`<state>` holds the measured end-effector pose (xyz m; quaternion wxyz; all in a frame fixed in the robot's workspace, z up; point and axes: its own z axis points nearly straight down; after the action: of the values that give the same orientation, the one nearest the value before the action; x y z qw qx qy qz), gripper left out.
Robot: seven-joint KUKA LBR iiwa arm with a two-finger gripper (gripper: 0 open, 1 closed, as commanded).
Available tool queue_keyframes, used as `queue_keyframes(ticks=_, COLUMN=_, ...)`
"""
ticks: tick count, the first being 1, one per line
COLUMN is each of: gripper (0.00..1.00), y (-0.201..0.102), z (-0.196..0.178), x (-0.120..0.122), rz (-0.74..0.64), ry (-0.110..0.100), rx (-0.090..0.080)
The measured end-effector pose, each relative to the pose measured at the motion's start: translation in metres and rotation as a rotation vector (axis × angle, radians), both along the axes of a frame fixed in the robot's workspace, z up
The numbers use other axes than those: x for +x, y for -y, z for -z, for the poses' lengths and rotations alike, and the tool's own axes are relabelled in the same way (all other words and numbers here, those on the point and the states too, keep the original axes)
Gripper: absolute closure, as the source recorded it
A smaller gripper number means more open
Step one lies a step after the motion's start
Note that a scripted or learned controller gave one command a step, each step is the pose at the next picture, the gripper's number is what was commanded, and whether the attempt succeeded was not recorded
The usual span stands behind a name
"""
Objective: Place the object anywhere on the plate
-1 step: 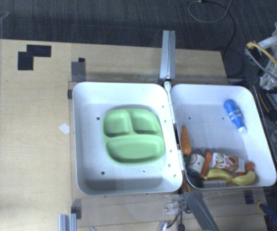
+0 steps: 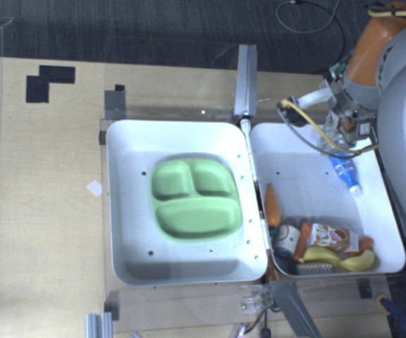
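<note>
Bottle (image 2: 346, 172): a small blue plastic bottle hangs below the gripper (image 2: 338, 148), over the upper right part of the right bin (image 2: 393, 210). Its upper end sits between the fingers and its lower end tilts down toward the bin's right wall. The pincer is judged to be clenched on the bottle, although the contact itself is small in the view and partly masked by the yellow cable (image 2: 309, 122) looping beside the wrist.

Destination: the green divided plate (image 2: 196, 197) lies in the middle of the left bin (image 2: 122, 210), well apart from the gripper. It has two small upper compartments and one wide lower compartment.

Step in hand (judged): carrying the bottle across to the plate.

Procedure:
1. Keep the bottle high enough to pass above the raised divider (image 2: 254, 182) between the two bins.
2. Move steadily; the grasp is near one end, so the free end may swing.
3. Aim for the wide lower compartment, which gives the largest margin.
4. Lower until the bottle is just above the plate surface before releasing, since a round bottle will likely roll if dropped.

Other items, a carrot (image 2: 271, 208), a banana (image 2: 344, 260) and a printed packet (image 2: 328, 236), lie along the right bin's lower edge.
</note>
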<state>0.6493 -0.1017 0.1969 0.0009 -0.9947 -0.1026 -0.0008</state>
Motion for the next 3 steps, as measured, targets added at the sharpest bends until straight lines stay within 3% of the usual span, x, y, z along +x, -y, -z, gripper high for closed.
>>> queue_keyframes(ticks=1, gripper=1.0, y=-0.089, z=-0.011, x=-0.045, rz=-0.279, ry=0.001, rx=0.0)
queue_keyframes(ticks=2, gripper=1.0, y=-0.124, z=0.012, x=-0.059, rz=-0.466, ry=0.001, rx=-0.001)
queue_keyframes(ticks=3, gripper=1.0, y=-0.19, z=0.012, x=-0.045, rz=-0.469, ry=0.002, rx=0.0)
